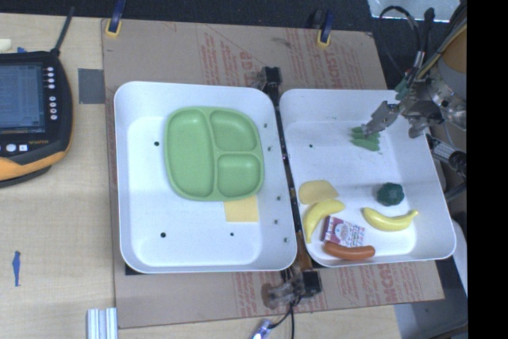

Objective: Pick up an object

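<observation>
**Op:** While I watch from the remote console, the gripper sits low in the right bin, near its upper wall, with its fingers straddling a small green piece. The piece lies on the bin floor right at the fingertips. I judge the jaws parted and not yet clamped; nothing looks lifted.

**Obs:** Other candidates?

**Op:** All toward the near side of the same bin: a dark green round item, a banana just below it, a second banana, a pale yellow slice, a small red packet and a sausage. The left bin holds a green divided plate with a yellow square at its lower edge.

**Obs:** Risks?

**Op:** The green piece looks flat and thin. If the fingers close above it, they pinch air. If they come in off-centre, it may skid along the smooth floor or flip out sideways. It sits near the wall, so a push could wedge it there. I cannot tell how deep the tips are.
</observation>
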`<act>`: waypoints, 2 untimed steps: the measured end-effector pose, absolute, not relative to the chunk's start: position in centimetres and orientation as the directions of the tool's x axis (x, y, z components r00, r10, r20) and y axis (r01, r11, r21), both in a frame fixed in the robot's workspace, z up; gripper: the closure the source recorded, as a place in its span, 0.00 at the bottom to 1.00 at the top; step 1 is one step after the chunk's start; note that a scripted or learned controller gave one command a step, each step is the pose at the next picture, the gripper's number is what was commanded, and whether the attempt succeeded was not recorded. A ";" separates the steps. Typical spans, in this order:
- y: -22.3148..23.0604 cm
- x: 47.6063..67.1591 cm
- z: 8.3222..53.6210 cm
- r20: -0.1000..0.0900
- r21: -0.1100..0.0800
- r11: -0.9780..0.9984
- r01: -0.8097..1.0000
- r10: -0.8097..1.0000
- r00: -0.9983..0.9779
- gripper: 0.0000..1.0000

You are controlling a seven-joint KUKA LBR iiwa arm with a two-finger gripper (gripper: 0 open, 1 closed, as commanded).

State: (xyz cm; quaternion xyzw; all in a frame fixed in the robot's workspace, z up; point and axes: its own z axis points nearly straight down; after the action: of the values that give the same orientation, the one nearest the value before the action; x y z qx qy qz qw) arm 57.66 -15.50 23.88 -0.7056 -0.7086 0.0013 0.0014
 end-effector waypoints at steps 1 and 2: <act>-21.3 55.7 15.6 -0.001 -0.006 0.005 1.000 1.000 -0.005 0.00; -21.2 52.4 11.5 0.000 -0.005 0.006 1.000 1.000 -0.006 0.00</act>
State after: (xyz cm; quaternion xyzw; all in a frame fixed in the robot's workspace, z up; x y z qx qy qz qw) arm 52.39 -21.17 11.45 -0.7049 -0.7093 0.0017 0.0017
